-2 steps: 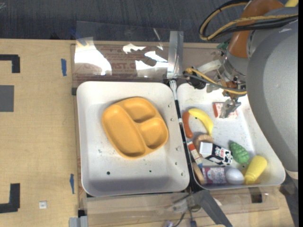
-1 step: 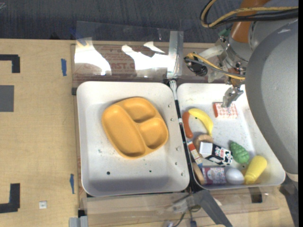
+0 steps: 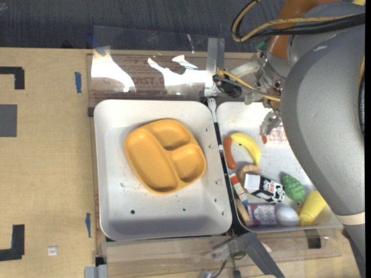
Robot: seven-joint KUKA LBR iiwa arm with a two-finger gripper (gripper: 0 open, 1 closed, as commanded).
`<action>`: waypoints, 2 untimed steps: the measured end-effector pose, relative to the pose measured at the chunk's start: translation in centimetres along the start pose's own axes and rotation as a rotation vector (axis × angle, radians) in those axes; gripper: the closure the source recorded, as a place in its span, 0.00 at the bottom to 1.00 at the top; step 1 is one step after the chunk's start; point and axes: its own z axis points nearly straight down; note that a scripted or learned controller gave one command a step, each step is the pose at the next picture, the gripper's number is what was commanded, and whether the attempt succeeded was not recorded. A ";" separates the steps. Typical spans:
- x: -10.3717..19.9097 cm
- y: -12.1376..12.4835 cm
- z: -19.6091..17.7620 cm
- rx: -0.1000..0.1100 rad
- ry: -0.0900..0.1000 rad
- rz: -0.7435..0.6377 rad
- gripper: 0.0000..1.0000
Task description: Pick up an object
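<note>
Camera view from above: two shallow white bins sit side by side on a tan surface (image 3: 46,172). Left bin (image 3: 110,213), centre of the frame, holds a yellow-orange divided plate (image 3: 165,155) with three compartments, lying near the bin's middle and apart from its walls. Right bin (image 3: 243,112), at centre right, is partly covered by the grey arm (image 3: 324,114), which enters from the right edge; an orange band (image 3: 304,2) and looped cables (image 3: 255,16) show at upper right. Pincer (image 3: 270,122) hangs over the upper part of the right bin, above and to the right of a yellow banana (image 3: 248,146); whether it is released or clenched cannot be told, and nothing is seen in it. Candidate objects crowd the lower part of the right bin: a red-orange stick (image 3: 230,152) just left of the banana, a black-and-white card (image 3: 269,190), a green ridged toy (image 3: 293,187), a yellow bottle-like piece (image 3: 312,207), a white egg shape (image 3: 287,215) and a purple-labelled container (image 3: 262,214). Clear plastic sheeting (image 3: 145,68) lies beyond the bins at the upper centre.
</note>
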 end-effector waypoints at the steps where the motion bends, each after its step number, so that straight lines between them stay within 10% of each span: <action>1: -2.6 -0.4 -3.5 0.000 0.004 -0.003 0.00; 2: -2.6 -0.4 -4.4 0.002 0.003 -0.003 1.00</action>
